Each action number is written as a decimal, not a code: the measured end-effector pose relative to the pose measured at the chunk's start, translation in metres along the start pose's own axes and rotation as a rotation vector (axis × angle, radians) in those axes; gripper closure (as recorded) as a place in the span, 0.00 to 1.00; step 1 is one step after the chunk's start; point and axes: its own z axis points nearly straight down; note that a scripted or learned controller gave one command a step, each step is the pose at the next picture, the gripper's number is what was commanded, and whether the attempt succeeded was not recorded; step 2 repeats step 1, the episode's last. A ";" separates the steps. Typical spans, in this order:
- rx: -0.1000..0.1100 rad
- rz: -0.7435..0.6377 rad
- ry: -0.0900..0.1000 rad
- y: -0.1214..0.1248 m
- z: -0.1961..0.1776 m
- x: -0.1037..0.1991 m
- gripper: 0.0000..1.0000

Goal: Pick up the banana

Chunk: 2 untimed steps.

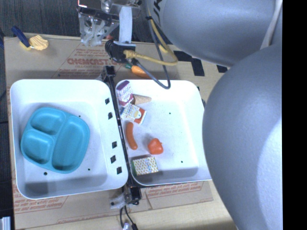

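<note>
My tool point(94, 31) hangs at the top of the view, above the bench point(67, 63) and beyond the far edge of the two bins. It holds nothing that I can see. From this angle I cannot tell whether it is wide or narrow.

The only yellow, banana-like thing point(39, 43) lies on the bench at the far left corner, outside both bins and well to the left of my tool. A small blue piece point(19, 34) is just beside it. It is too small for me to be sure of its shape.

The left bin point(19, 92) holds a blue divided plate point(55, 138). The right bin point(187, 128) holds a purple-and-white packet point(123, 91), a small red-and-white carton point(133, 113), an orange sausage point(131, 135), a red-orange lump point(155, 146) and a patterned box point(145, 165), all near its left wall. My grey arm point(240, 104) covers the right side.
</note>
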 end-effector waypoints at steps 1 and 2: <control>0.005 -0.009 -0.002 -0.001 -0.009 0.001 1.00; 0.005 -0.009 -0.002 -0.001 -0.009 0.001 1.00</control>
